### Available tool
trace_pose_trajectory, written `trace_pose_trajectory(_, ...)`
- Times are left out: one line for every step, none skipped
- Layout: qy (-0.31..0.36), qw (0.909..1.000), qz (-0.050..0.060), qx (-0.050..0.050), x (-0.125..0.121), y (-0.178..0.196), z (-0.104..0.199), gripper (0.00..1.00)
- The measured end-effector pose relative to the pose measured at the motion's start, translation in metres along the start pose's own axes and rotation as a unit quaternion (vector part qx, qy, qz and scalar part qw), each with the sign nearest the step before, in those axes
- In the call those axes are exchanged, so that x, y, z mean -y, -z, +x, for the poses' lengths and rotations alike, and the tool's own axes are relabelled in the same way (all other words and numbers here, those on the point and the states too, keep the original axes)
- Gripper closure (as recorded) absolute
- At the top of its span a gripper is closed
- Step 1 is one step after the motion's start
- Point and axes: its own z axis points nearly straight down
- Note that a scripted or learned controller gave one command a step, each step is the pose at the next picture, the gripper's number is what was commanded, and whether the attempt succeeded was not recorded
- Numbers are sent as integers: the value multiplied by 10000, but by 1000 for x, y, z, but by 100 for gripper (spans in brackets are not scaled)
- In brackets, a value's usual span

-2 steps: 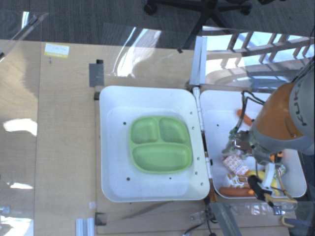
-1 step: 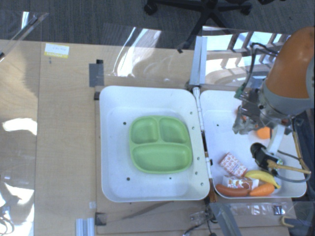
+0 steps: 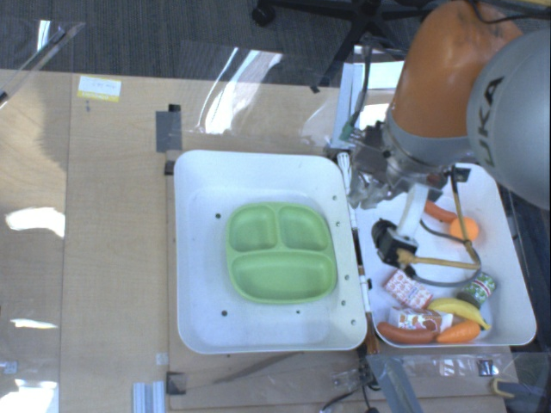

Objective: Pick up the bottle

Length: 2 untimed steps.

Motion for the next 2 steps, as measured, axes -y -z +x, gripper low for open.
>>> trace_pose_trajectory(2144, 9767, 29, 2, 24, -128, -60, 100)
trace_pose_trajectory(4771, 8789, -6, -9, 4, -122, 7, 100)
